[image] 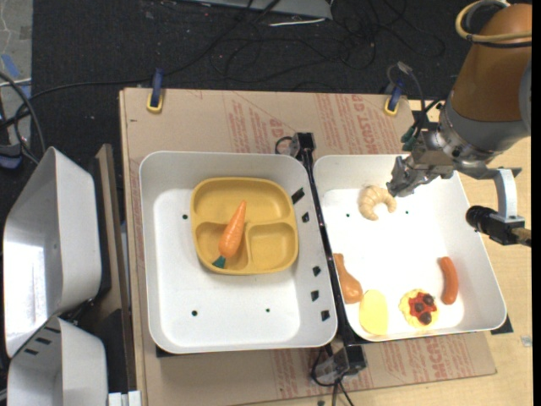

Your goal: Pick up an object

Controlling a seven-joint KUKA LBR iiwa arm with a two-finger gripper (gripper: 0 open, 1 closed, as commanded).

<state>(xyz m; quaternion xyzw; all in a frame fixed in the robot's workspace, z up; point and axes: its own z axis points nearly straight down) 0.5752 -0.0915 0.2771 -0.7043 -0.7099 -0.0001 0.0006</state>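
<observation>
My gripper (404, 183) hangs low over the back of the right bin (473, 227), just right of a pale croissant (375, 201) that lies on the bin floor. Nothing shows between its dark fingertips. Along the right bin's front lie an orange drumstick (347, 281), a yellow lemon-like piece (374, 312), a small pizza with red topping (420, 306) and a red-orange sausage (449, 279). In the left bin (161, 311) a yellow divided plate (279, 194) holds an orange carrot (232, 231).
The bins stand side by side on a cardboard-covered bench, with two clamps (155, 100) on its far edge. Black clips (304, 142) run along the wall between the bins. White containers (51, 252) stand off the bench at left. Cables lie on the dark floor behind.
</observation>
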